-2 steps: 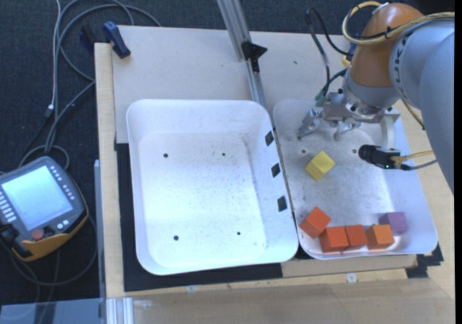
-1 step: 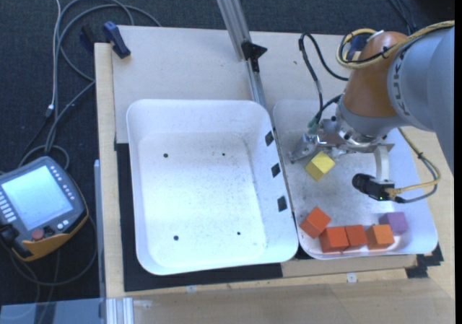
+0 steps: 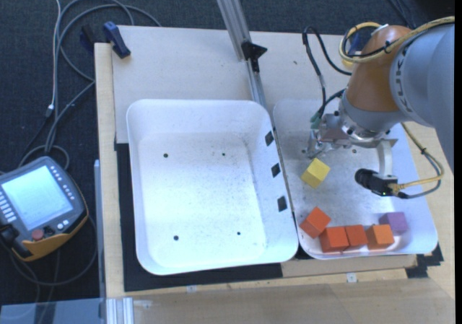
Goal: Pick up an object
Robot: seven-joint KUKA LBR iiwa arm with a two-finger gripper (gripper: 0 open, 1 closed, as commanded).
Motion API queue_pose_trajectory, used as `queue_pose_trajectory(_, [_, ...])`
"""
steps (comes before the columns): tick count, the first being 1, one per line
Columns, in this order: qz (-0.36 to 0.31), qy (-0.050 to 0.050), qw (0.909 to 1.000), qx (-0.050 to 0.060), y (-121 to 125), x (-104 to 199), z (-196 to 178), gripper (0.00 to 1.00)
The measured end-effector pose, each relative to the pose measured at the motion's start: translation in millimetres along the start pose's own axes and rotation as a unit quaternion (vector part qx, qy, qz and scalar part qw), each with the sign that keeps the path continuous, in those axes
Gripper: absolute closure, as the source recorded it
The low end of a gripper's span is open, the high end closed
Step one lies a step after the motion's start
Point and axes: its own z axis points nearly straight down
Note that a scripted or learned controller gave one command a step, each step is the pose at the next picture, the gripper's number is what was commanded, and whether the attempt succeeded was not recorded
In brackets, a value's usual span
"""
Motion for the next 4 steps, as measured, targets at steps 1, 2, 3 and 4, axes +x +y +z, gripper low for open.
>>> queue_pose_trajectory(1, [0.0, 0.0, 1.0, 0.0, -0.2, -0.1, 0.6, 0.0])
queue_pose_trajectory(2, [0.0, 0.001, 1.0, 0.004, -41.9, 3.3, 12.0, 0.0])
queue_pose_trajectory(3, [0.0, 0.0, 1.0, 0.0, -39.2, 3.5, 0.5, 1.0])
queue_pose_trajectory(4, [-0.005, 0.001, 1.0, -0.002, -81.9, 95.6, -93.1, 1.0])
